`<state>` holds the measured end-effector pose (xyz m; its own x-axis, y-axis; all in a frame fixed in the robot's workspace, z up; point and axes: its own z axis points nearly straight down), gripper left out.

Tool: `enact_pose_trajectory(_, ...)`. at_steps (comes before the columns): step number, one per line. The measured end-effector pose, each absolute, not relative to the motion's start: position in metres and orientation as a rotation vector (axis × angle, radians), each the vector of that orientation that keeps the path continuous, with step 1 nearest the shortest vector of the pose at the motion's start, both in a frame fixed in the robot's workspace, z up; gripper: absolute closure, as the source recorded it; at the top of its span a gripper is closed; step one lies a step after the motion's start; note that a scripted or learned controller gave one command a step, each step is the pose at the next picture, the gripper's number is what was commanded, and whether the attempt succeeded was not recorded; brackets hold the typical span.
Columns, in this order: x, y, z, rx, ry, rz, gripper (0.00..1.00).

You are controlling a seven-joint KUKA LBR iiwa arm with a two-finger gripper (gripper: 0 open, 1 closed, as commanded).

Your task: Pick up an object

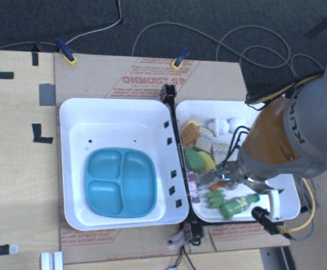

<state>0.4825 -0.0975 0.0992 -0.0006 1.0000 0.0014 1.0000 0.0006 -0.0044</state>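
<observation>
Robotics lab: cardboard-covered bench [152, 77], clamped white bins [73, 151], loose cables [169, 32] on dark carpet.

Green bottle [237, 205] on its side, right bin's [290, 207] near edge

Cardboard [152, 80]: red print "CHEMCAST GP", upside-down to the camera; smaller lines under it too small to read.
Arm [315, 122]: part of white lettering, "KU", on grey casing.

Even, moderately bright overhead light. White bins [118, 108] near overexposed, little wall detail. Soft short shadows under the blue tray [121, 183] and bin rims. Overall slightly soft focus; arm [290, 134] at right edge blurred. Dark carpet [208, 10] at top underexposed.
</observation>
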Motion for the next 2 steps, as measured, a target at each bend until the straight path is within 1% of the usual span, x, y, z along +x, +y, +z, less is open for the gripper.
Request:
enact_pose_trajectory(1, 0.4834, -0.0990, 0.0858, -2.222, -2.220, 0.002, 0.00)
enact_pose_trajectory(2, 0.4840, -0.0999, 0.0958, -2.225, -2.222, 0.001, 1.00)
